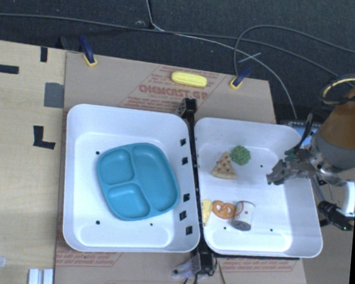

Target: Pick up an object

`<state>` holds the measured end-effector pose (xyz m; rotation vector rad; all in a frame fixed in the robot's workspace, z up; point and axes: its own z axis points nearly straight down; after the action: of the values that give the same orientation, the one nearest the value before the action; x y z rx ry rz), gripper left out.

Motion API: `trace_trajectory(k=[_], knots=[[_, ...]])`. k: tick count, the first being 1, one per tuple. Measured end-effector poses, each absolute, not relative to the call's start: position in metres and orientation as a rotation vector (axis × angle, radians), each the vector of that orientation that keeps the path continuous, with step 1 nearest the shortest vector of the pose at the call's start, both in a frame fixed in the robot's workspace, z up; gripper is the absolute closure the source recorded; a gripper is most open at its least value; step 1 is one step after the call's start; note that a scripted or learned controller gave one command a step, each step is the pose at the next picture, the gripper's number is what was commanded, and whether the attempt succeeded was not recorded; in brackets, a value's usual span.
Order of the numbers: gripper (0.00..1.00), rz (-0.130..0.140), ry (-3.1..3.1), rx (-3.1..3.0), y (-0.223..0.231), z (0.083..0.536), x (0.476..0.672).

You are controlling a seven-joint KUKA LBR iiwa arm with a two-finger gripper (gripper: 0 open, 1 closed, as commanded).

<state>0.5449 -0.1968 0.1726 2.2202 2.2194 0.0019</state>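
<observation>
The right bin holds a green broccoli piece, a tan pizza-slice toy, a brown pretzel, a small silver can and a yellow piece at its left wall. My gripper hangs over the right side of that bin, to the right of the broccoli and apart from every object. Nothing shows between its dark fingers, and their spacing is too small to read.
The left bin holds a blue divided plate. A yellow banana-like object lies on the cardboard behind the bins, between two clamps. Cables run across the dark backdrop. The arm's body stands at the right edge.
</observation>
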Motion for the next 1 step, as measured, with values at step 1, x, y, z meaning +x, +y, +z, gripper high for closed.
trace_trajectory(k=[1], knots=[[1.00,0.004,2.220,2.216,-0.1933,0.2355,0.5443]])
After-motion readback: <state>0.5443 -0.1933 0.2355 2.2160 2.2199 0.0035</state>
